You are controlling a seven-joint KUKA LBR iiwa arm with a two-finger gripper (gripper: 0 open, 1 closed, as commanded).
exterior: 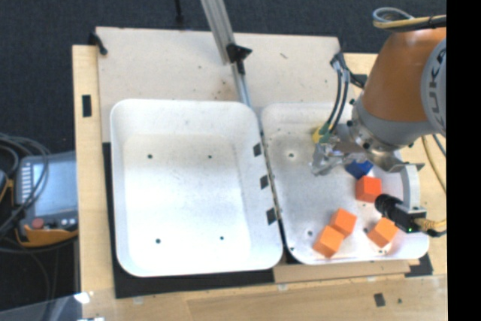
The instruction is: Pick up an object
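Landmark is the right bin (301, 124), a shallow white tray next to the left bin (188, 184) on the tabletop (150, 56). The grey arm with the orange band (402, 75) comes in over the right bin's far right part, wrist low above the bin floor. The hand (325, 159) sits around the middle of the right bin, small metal tips pointing toward the divider side; whether it is spread or pressed together I cannot tell, the tips are too small and cluttered with cables. No object is visibly between them. A blue block (358, 169) lies just beside the hand, partly hidden under the wrist, on the arm side. An orange block (368, 188) sits just beyond the blue one, toward the right bin's near right area. Two joined orange blocks (336, 231) lie near the right bin's front edge, one tilted against the other. Another orange block (382, 232) lies in the right bin's front right corner, close to a black connector (394, 210) with cable. The left bin's floor shows only small dark specks and holes. A slanted aluminium rail (214, 4) rises from behind the right bin's back left corner. A teach pendant (41, 192) hangs well left of both bins, off the tabletop.
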